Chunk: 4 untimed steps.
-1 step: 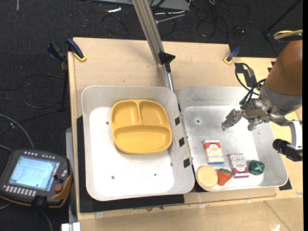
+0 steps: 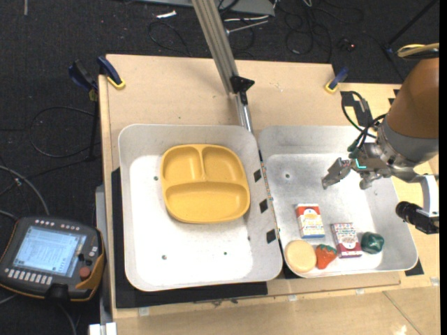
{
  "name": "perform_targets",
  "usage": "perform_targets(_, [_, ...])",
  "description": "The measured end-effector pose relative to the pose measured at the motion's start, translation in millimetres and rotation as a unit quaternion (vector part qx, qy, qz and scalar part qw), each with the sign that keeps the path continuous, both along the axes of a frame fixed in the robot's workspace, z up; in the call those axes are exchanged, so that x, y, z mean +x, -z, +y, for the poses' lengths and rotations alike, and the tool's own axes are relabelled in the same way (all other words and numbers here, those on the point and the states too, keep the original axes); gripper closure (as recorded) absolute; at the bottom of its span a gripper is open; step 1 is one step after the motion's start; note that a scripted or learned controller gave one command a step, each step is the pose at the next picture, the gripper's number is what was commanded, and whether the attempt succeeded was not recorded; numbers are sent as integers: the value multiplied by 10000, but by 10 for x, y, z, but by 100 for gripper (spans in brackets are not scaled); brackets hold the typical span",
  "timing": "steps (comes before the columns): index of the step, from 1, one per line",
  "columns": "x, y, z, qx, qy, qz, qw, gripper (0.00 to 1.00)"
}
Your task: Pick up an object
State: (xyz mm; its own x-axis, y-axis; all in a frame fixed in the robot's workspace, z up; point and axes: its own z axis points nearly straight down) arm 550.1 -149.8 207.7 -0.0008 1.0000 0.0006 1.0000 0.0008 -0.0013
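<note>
The gripper (image 2: 351, 174) hangs over the upper middle of the right bin (image 2: 293, 152), reaching in from the right on the grey arm (image 2: 412, 128) with its orange band at the top, and the two fingers stand spread apart, one tip out to the left and one nearer the wrist, with nothing between them: a released, bare hand above bare white floor. Below the gripper and a little to its left sits the small orange and white carton (image 2: 309, 220), lying flat and well apart from the fingertips. Straight below the gripper, further down toward the near rim, lies the small red patterned box (image 2: 345, 239), and just beside that box on its right is the dark green lumpy object (image 2: 372, 242), close under the wrist side of the hand. Down and to the left of the gripper, in the near corner region of the bin, the pale round disc (image 2: 301, 255) rests with the red toy piece (image 2: 325, 257) touching its right side, the red piece between the disc and the patterned box. All five things cluster along the near edge, none touched by the hand. Far to the gripper's left, across the divide, the left bin (image 2: 140, 208) carries a yellow divided plate (image 2: 205, 183) lying flat with its three compartments facing up.
</note>
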Motion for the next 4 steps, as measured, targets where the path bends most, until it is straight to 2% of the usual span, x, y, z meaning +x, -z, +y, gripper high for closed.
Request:
perform_targets(1, [90,558,-25,-1,3,16,10000,0])
perform_targets(2, [81,1096,-16,2,4,18,10000,0])
perform_targets(3, [96,961,-20,-4,4,-11,10000,100])
perform_targets(4, [39,358,-7,-11,-6,-37,10000,100])
